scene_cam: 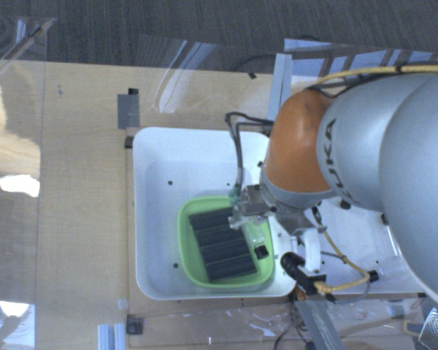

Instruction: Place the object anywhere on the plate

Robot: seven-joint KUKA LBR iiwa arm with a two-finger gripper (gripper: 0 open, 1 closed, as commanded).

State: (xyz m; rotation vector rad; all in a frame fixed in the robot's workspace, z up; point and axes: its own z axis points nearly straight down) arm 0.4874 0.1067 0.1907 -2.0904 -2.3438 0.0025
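Dark object lying on the green plate, gripper just off its right edge

On the left, the counter (66, 195) carries a shallow white bin (157, 188), and in the bin's lower half sits a green plate (186, 232) of squarish shape. The dark ridged object (219, 245) lies flat inside that plate, its long axis running from upper left to lower right, so by the look of it the placing is already met. Going right, the gripper (247, 214) hangs at the object's upper right edge, over the plate's rim, with the arm's orange band (296, 152) and grey body above it. Whether the gripper is spread or closed I cannot tell, and nothing shows the object clamped in it. The object lies to the gripper's left and below, so any retreat would likely go up and rightward.
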